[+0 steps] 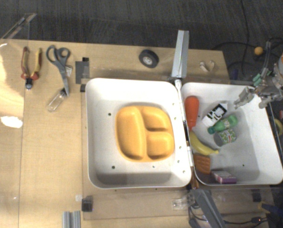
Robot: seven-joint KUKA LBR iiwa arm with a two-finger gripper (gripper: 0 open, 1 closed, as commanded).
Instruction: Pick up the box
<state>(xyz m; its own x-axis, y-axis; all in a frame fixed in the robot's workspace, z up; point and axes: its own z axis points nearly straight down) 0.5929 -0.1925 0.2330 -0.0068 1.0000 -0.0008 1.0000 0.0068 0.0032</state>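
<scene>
Claw: your gripper sits above the far right part of the right bin; you can see its two fingers spread apart with nothing between them.
Box: the small purple box lies well away from the claw, toward the camera, against the right bin's near wall.
Writing on the box: too small for you to read.
Black-and-white pack: just left of the claw and a little nearer the camera; it carries white marks on black, but you cannot make them out.
Green bottle: lies on its side beside that pack, label unreadable.
Carrot: farther left of the claw, along the bin's left wall.
Banana: left of the claw and nearer the camera, past the carrot.
Left bin: well to the claw's left, holding a yellow divided tray.
Bench tools: scissors and pliers lie far left of the claw.
</scene>
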